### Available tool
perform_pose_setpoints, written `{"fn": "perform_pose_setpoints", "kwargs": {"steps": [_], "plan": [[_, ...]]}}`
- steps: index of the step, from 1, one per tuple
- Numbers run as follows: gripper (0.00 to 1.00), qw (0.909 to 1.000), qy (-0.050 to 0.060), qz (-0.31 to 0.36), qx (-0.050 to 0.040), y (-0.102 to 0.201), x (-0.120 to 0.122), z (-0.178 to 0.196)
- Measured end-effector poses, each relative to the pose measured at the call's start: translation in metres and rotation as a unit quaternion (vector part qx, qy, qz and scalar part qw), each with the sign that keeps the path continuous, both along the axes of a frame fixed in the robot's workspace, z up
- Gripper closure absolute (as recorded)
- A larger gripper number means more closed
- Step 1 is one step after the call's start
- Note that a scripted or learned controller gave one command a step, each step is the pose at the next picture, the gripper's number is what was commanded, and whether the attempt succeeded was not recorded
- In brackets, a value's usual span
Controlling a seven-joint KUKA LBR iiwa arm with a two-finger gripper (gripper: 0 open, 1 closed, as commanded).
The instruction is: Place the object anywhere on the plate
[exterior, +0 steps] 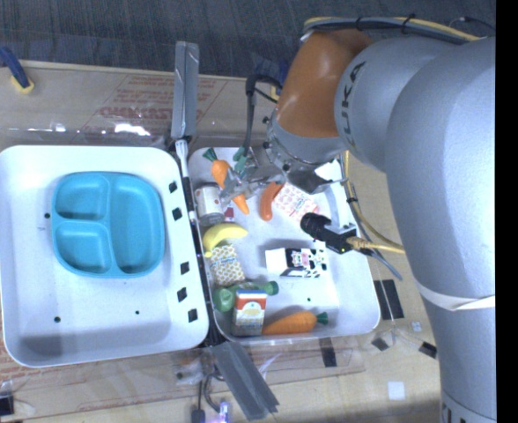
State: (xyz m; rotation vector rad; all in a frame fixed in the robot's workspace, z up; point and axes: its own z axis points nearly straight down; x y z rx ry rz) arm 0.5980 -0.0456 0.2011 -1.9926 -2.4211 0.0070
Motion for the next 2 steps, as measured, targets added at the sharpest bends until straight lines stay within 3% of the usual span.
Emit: {"fn": "perform_pose_setpoints", "kwargs": {"steps": [1,2], "plan": [[1.00,0.9999,0.001,-0.016,-0.0009,0.0728,-0.0185,-0.0130],[0.00,0.9999,0.001,-0.016,-0.0009,0.0726,-0.0184,-0.0129]]}}
